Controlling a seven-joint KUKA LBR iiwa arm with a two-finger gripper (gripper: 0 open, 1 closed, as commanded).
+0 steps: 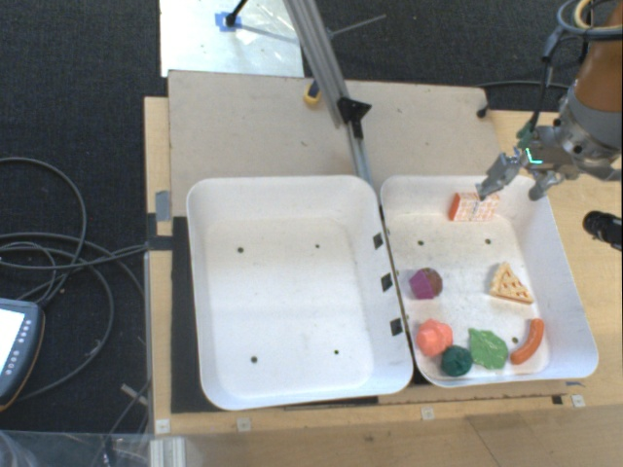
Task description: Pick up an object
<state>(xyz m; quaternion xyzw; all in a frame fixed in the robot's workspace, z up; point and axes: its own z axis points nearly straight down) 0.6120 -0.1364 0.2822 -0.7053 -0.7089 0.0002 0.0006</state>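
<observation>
Gripper (518, 177) spread open, grasping nothing. Waffle block (474, 207) just below-left of fingertips, long axis approx crosswise to jaw line; short drop needed.

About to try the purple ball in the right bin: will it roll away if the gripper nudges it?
Probably yes. The purple ball looks round, with no flat side showing, so a nudge would likely send it rolling. It sits apart from the other items on bare bin floor, so nothing nearby would stop it. It looks small, so probably light.
</observation>
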